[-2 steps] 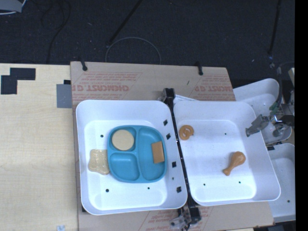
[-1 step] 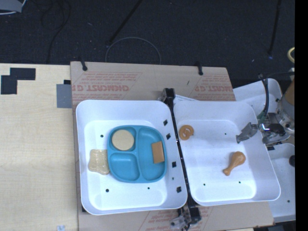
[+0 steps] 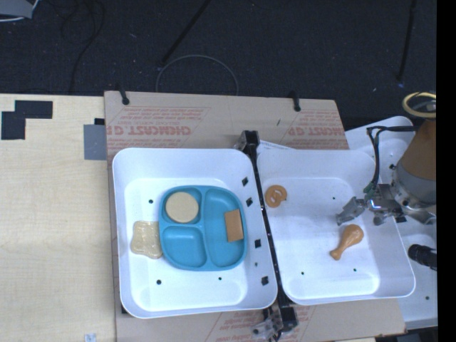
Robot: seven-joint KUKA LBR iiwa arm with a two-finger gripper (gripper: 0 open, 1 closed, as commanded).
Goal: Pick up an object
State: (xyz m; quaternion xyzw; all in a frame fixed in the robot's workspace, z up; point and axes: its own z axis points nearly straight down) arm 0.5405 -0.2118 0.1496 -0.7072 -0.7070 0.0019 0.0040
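Observation:
A tan toy drumstick [image 3: 347, 241] lies in the right bin [image 3: 313, 291], right of its middle. My gripper [image 3: 363, 216] hovers just above and to the right of the drumstick's thick end, open, with nothing between its fingers. An orange ring-shaped pretzel [image 3: 276, 196] rests near the right bin's upper left corner. In the left bin [image 3: 135, 169] sits a blue compartment tray [image 3: 187, 254] holding a round tan biscuit [image 3: 182, 206] and a brown rectangular piece [image 3: 234, 226]. A pale toast-like piece [image 3: 146, 239] lies against the tray's left side.
The black divider clamp [image 3: 255, 212] runs between the two bins. The arm's body [image 3: 420, 166] stands over the right bin's right rim, with black cables beside it. A cardboard sheet [image 3: 214, 123] lies under the bins.

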